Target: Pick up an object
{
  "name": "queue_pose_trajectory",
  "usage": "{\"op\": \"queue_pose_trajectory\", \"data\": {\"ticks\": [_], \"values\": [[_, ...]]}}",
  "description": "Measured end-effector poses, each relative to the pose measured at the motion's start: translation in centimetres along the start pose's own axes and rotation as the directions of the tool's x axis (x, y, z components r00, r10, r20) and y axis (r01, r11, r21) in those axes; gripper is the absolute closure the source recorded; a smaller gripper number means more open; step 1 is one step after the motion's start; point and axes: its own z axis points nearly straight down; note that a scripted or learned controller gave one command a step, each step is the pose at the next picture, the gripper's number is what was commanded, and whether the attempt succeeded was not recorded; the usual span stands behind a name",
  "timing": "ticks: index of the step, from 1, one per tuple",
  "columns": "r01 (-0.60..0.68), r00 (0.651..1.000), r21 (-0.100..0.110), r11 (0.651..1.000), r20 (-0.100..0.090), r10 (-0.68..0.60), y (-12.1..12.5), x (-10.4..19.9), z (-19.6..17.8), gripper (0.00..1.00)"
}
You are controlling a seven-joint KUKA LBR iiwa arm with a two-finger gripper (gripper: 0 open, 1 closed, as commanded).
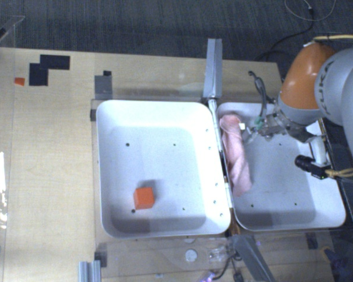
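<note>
Over at the metal divider rail [212, 75] between the two shallow white plastic bins is where everything's happening. Just right of that rail, in the right bin [294, 216], a soft pink cloth bundle [237, 157] lies lengthwise along the bin's left wall, pretty much pressed against it. The two-finger gripper [260, 126] sits just right of the cloth's upper end, hanging off the grey arm with the big orange band [303, 78]. Honestly the wrist is a tangle of cables and brackets from this angle, so whether it's spread or pinched I can't tell, and I can't see anything held in it.

Left of the rail, well away in the lower part of the left bin [112, 157], sits a small orange cube [144, 198], nowhere near the arm.

My guess is it's going for the cloth, and that's the tricky one. It's floppy and jammed up against the wall by the rail, so the gripper could easily clip the bin edge coming down, or just pinch a thin fold that slides out on the lift. Coming in beside the bundle rather than over it would only shove it harder into the wall.
</note>
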Motion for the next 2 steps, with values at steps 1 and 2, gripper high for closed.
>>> {"op": "queue_pose_trajectory", "data": {"ticks": [1,2], "values": [[0.127,0.992,-0.004,0.992,0.004,-0.127,4.1,0.0,1.7,0.0],[0.308,0.951,-0.008,0.951,0.007,-0.308,-0.8,1.4,1.7,0.0]]}}
